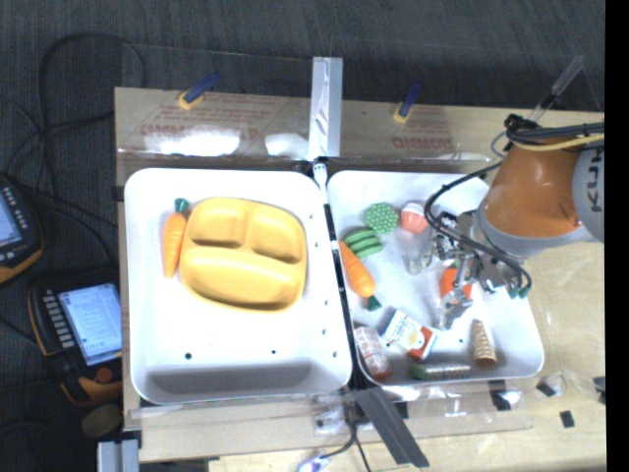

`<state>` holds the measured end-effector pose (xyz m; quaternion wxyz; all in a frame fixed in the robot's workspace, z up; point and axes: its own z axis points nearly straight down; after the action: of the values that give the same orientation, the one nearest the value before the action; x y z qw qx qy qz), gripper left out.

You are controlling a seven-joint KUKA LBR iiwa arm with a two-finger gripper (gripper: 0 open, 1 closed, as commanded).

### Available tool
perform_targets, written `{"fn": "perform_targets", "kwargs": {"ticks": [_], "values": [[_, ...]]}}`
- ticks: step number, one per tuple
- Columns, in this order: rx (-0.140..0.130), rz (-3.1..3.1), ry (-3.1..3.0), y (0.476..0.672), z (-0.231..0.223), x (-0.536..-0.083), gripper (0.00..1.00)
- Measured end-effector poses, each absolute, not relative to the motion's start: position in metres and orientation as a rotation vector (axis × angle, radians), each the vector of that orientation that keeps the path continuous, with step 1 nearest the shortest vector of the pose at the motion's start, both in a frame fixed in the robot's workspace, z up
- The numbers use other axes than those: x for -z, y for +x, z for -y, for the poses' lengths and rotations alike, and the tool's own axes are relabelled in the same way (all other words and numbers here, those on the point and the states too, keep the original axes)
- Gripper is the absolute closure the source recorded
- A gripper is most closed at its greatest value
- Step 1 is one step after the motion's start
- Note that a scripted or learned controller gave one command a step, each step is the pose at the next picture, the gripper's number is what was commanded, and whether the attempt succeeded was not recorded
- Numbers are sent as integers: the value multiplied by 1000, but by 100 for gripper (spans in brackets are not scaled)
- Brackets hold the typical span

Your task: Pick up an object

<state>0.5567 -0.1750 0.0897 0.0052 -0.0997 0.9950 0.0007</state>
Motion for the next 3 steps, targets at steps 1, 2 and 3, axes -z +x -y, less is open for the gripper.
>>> {"fn": "perform_targets", "kwargs": {"ticks": [1, 2, 3], "values": [[7, -3111, -324, 558, 165, -90, 0], [7, -3116, -277, 501, 193, -91, 0], [9, -3114, -301, 562, 209, -90, 0]]}}
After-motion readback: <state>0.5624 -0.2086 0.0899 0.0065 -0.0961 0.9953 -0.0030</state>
